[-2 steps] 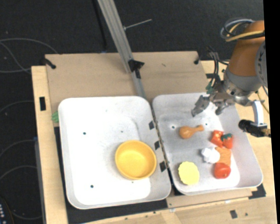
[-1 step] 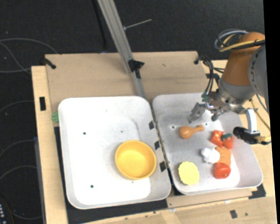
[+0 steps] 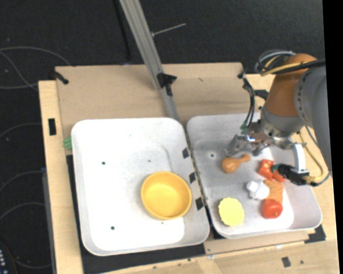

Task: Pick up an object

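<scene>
My gripper [image 3: 245, 142] hangs over the right bin [image 3: 209, 131], in its upper middle part, under the orange band of the arm. Just below it lies a tan, pear-shaped object [image 3: 233, 163], its thin end pointing up toward the gripper. Further right in the same bin sit a small red piece [image 3: 265, 168], an orange carrot-like piece [image 3: 275, 188] with a red tomato-like ball [image 3: 272, 209] at its lower end, a small white lump [image 3: 256, 189] and a flat yellow disc [image 3: 230, 211].
The left bin [image 3: 114, 143] holds a yellow bowl [image 3: 166, 195] near its lower right corner. A slanted metal pole [image 3: 149, 54] rises behind the bins. The arm's black cables [image 3: 310, 180] loop along the right bin's right side.
</scene>
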You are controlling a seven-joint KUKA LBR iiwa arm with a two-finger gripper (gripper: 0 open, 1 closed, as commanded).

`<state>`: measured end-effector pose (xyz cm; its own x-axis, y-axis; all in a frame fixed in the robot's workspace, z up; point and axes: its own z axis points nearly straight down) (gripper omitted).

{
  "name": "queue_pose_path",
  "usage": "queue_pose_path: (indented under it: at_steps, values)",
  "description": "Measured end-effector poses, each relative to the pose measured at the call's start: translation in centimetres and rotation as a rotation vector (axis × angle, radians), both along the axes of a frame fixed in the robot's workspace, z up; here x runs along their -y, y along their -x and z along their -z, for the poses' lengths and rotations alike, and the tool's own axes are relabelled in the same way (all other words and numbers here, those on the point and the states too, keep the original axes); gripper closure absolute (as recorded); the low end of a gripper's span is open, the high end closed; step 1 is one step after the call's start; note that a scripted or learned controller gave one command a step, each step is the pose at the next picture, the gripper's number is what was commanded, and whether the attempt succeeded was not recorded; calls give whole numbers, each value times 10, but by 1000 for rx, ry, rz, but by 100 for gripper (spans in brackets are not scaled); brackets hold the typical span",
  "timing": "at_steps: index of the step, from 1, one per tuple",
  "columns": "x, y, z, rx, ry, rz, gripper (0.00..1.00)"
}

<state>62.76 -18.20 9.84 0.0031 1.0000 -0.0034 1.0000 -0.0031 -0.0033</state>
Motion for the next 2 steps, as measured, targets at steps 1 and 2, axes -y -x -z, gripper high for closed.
queue_pose_path:
  at_steps: [1,2]
  values:
    - [1,-2,-15,8,0,1,100]
    - [7,-7,-78,11,-2,1,100]
